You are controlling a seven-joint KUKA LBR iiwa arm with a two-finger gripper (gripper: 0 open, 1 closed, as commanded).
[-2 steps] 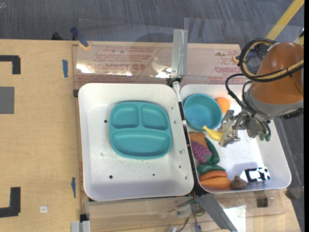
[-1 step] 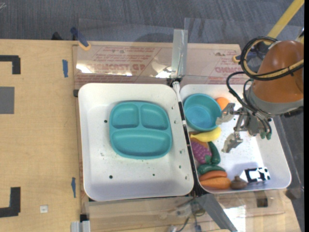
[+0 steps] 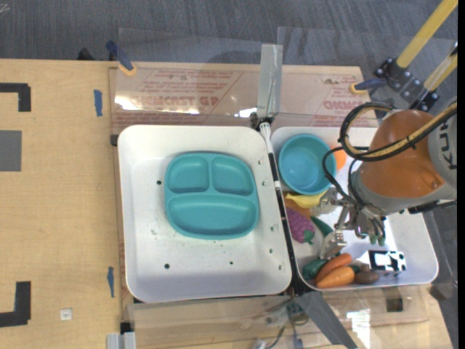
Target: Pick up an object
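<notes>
Hand: low in the right bin, above the carrot; grip state I cannot tell.
Done: nothing lifted.
Left: grasp, raise.

— What do we have in the right bin?

— We see a blue bowl upright at its far end, a yellow piece just below it, and a purple toy beside the divider.

— And nearer us?

— We find a carrot lying flat, touching something green at the front-left corner.
</notes>
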